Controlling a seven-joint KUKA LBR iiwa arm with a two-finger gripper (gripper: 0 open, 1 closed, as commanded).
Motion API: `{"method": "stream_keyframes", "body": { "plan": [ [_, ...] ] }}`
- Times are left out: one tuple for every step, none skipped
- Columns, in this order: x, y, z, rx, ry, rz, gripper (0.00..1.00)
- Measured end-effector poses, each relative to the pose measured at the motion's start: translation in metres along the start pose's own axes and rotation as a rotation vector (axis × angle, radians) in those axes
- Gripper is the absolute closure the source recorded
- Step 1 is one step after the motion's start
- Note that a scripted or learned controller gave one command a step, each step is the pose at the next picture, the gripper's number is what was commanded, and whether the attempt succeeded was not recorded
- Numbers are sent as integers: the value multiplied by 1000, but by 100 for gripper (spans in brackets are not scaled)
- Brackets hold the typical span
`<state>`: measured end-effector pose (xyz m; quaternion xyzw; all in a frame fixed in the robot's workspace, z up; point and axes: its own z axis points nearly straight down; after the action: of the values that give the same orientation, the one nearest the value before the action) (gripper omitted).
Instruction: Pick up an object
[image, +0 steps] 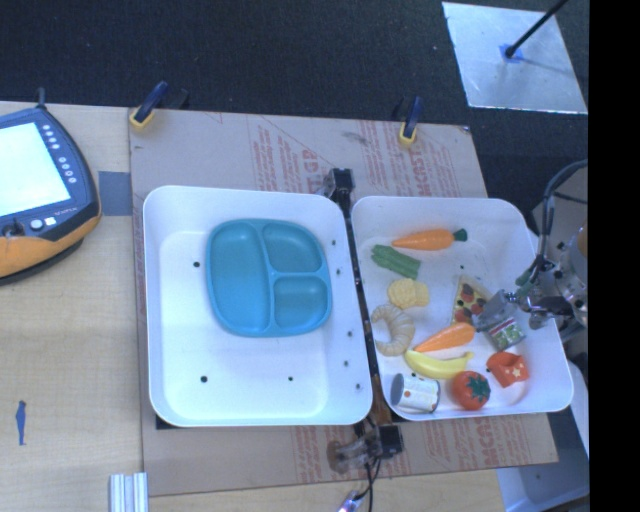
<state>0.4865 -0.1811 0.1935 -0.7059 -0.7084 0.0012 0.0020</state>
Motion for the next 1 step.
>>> {"method": "stream_keyframes", "body": {
  "plan": [
    [-22,12,84,-8,-3,-2,0]
  ]
}}
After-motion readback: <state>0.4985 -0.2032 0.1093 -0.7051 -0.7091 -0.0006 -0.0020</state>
